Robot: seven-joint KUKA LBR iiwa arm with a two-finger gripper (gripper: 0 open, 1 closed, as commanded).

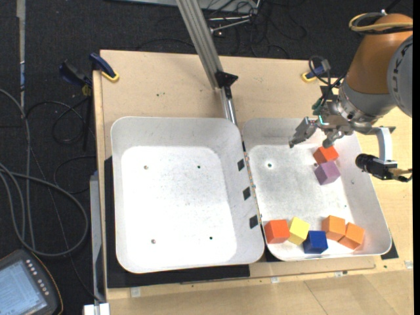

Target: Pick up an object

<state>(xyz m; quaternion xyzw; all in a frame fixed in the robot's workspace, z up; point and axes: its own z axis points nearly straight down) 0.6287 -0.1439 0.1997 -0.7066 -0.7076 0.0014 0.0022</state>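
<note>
Camera view, slanted top-down: you've got the hand (pixel 319 132) over the far part of the right bin (pixel 282 179), two fingers spread apart, nothing between them. It sits just above and beside the red-orange block (pixel 325 154), which touches the purple block (pixel 327 172) on its near side.

Taking that red-orange block as landmark: purple is right against it on the side toward the near rim; the other blocks lie well apart from it, along the bin's near rim — orange block (pixel 277 230), yellow block (pixel 298 230), blue block (pixel 315 241), and two more orange ones (pixel 344 231) at the near right corner. The left bin (pixel 174 189) lies well to its left.

Handling, my guess: small blocks, look like painted wood or foam, so light, stiff, not fragile. Flat faces, square edges, matte finish, prob. decent grip. Take hold across two opposite flat faces, mid-height. Watch it: purple presses one face of the red-orange block, so a finger may not fit there — go for the free pair of faces. Bin is smooth white plastic w/ dark specks, rounded corners; blocks could slide if nudged.
</note>
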